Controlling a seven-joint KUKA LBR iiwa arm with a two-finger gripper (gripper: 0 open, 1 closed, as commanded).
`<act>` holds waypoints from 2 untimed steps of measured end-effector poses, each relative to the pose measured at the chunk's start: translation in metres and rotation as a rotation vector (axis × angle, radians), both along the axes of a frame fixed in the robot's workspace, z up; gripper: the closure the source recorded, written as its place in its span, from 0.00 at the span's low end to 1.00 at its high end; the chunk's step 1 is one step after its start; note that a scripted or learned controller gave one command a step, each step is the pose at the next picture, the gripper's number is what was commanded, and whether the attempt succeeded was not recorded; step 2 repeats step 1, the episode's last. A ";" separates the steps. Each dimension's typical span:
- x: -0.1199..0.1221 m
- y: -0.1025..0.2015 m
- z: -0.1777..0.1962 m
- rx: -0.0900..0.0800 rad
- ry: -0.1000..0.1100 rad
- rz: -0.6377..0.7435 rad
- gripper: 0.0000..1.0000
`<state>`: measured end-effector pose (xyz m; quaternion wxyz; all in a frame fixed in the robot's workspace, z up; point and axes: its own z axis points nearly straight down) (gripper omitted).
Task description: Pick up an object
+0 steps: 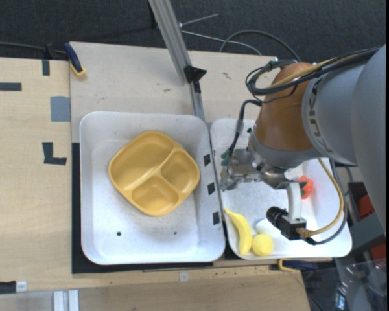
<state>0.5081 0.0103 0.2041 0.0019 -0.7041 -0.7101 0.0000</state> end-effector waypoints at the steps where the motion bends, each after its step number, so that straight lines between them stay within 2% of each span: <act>1: 0.003 0.049 0.019 -0.001 -0.002 -0.001 1.00; 2: 0.003 0.049 0.019 -0.001 -0.002 -0.001 1.00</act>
